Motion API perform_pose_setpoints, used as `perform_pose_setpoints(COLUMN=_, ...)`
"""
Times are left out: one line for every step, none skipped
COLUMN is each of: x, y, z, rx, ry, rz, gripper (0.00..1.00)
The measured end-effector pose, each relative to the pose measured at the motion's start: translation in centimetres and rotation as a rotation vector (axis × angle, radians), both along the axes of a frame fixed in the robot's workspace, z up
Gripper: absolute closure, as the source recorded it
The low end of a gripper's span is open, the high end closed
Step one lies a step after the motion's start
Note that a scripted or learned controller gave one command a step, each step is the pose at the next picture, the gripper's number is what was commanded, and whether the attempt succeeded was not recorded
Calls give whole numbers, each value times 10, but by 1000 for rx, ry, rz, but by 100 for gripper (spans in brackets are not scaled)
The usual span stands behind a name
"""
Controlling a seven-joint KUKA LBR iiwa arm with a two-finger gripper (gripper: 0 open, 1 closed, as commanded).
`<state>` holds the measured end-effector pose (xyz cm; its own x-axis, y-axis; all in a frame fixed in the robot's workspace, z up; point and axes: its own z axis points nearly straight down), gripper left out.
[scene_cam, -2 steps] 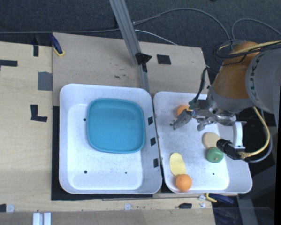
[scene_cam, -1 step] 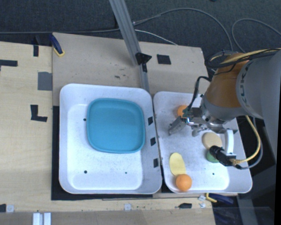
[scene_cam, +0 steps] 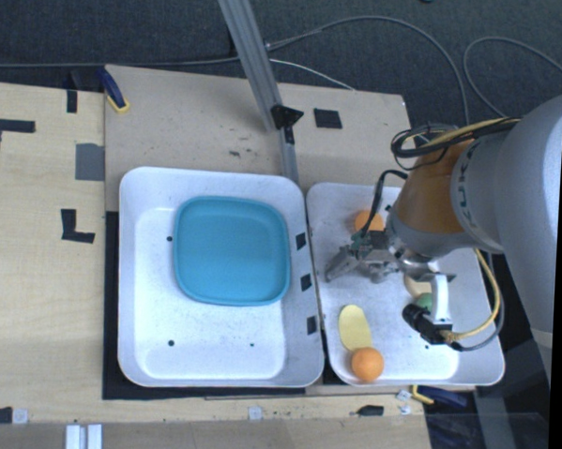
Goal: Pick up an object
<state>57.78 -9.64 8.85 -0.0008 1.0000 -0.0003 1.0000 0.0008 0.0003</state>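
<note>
Pale wooden bench (scene_cam: 34, 281), black tape marks; dark carpet floor (scene_cam: 104, 17).

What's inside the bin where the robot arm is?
The right bin holds an orange ball, a pale yellow piece touching it, and another orange thing partly behind the gripper. The arm covers the bin's middle, so more could hide there.

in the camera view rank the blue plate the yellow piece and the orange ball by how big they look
1. Blue plate, by far the largest.
2. Yellow piece.
3. Orange ball, close to the yellow piece in size, so that order is unsure.
</note>
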Motion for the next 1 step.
perform_pose_setpoints(x=1, y=-1, z=12, rx=-1, ry=-3, rz=0, gripper=100)
